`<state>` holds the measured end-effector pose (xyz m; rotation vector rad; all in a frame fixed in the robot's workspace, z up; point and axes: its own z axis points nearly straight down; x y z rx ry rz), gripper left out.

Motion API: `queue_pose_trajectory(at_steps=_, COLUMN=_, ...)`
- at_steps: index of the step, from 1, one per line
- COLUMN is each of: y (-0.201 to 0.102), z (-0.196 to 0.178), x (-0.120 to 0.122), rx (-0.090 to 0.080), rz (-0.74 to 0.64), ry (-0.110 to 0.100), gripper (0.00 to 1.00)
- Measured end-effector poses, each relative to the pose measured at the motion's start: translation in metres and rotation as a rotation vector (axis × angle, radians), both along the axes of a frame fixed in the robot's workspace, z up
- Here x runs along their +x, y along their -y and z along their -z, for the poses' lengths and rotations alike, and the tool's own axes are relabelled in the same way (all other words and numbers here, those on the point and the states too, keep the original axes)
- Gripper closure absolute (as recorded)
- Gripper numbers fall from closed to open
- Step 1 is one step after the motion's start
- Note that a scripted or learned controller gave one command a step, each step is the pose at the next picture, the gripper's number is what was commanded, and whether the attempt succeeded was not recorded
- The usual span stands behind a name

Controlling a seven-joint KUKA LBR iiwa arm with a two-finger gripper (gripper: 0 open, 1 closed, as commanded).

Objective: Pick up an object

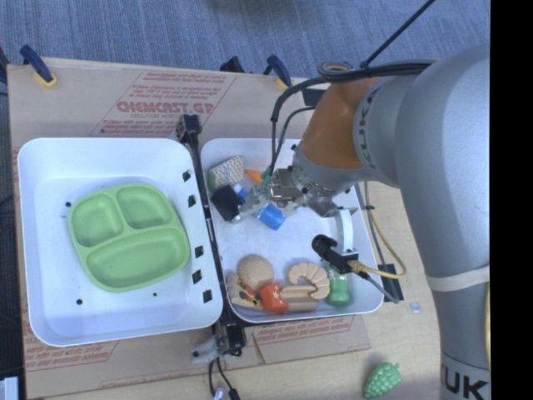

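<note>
A blue block [271, 217] lies in the right bin [360, 305] just below the gripper [281, 192] — its state cannot be told. Toy food (bread, a croissant) is heaped along the bin's near edge; a green tray [129, 236] sits in the left bin [33, 223].

Bench [125, 98]: brown cardboard-covered top with red print. Bears two shallow white bins, left bin [42, 248] and right bin [366, 300], side by side; green grape cluster [381, 379] near front edge.

right bin [360, 302]: toys [279, 286] crowd near edge | centre floor open
</note>
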<state>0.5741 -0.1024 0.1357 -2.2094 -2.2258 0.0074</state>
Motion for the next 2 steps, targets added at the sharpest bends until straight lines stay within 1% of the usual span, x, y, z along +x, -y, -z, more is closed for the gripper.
queue_pose_trajectory(at_steps=1, y=-0.001, z=0.029, x=0.027, rx=-0.001, rz=0.001, ry=0.017, gripper=0.00)
queue_pose_trajectory(at_steps=2, y=-0.002, z=0.019, x=0.027, rx=0.000, rz=-0.003, ry=0.015, gripper=1.00)
